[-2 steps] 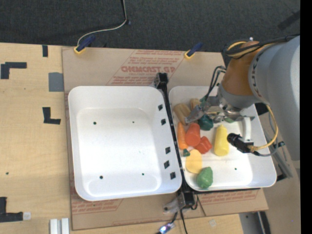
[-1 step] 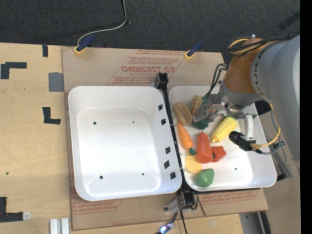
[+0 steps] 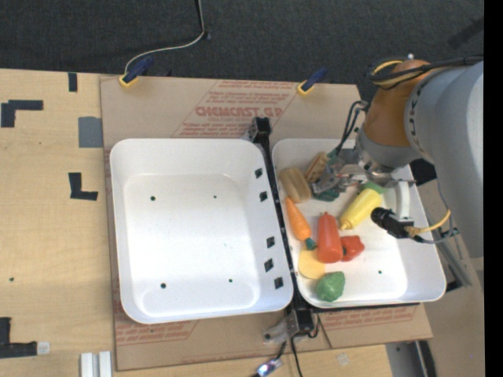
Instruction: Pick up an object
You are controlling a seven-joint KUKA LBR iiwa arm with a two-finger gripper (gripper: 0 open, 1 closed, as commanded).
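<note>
Green toy [image 3: 331, 285] sits nearest; gripper [image 3: 334, 181], whose grip I cannot tell, crowds the tan block [image 3: 296, 184] and could knock it aside.

Open left bin, crowded right bin

The left bin [image 3: 189, 226] offers a bare floor, reachable from any side. In the right bin [image 3: 409, 277], the toys pack the 9 o'clock half: beige block [image 3: 295, 184], carrot [image 3: 297, 219], red piece [image 3: 330, 239], green piece [image 3: 331, 285], with the yellow piece [image 3: 359, 208] near centre. The arm [image 3: 416, 124] blocks 12 to 3 o'clock; free floor lies toward 5 o'clock.
</note>
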